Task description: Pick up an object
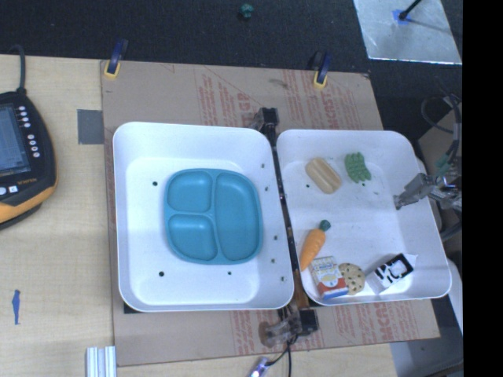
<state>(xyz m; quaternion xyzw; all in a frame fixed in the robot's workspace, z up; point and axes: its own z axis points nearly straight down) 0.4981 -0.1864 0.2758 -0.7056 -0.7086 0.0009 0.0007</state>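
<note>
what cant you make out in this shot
- pincer: sits at the right bin's right wall in the camera view; too small and blurred to tell open or shut.
- small carton: print too small to read.
- black and white item: too small to identify.
- pendant: cut off by the left edge.

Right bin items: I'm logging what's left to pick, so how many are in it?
6: bread roll and green piece at the far end, carrot by the divider, small carton, cookie, black-and-white block near.
</note>
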